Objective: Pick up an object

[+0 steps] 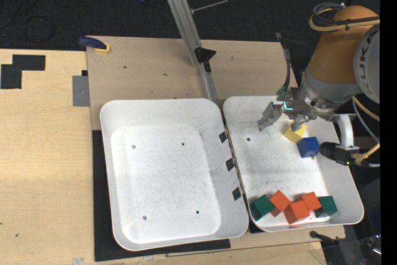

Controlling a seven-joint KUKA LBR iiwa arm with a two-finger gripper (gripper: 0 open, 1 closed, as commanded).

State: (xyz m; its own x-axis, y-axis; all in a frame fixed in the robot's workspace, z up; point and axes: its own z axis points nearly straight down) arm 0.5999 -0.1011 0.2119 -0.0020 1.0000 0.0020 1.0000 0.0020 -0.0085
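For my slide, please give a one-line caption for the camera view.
Robot hand above the right bin, near a yellow block and a blue block.

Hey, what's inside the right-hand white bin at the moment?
The right bin holds a yellow block, a blue block, and green and orange blocks clustered at its near edge. The claw partly covers the yellow one.

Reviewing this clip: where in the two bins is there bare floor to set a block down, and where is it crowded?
The left bin is bare floor from wall to wall. In the right bin, the middle is free between the gripper and the near-edge cluster of green and orange blocks. Crowded: that near edge, and beside the yellow and blue blocks.
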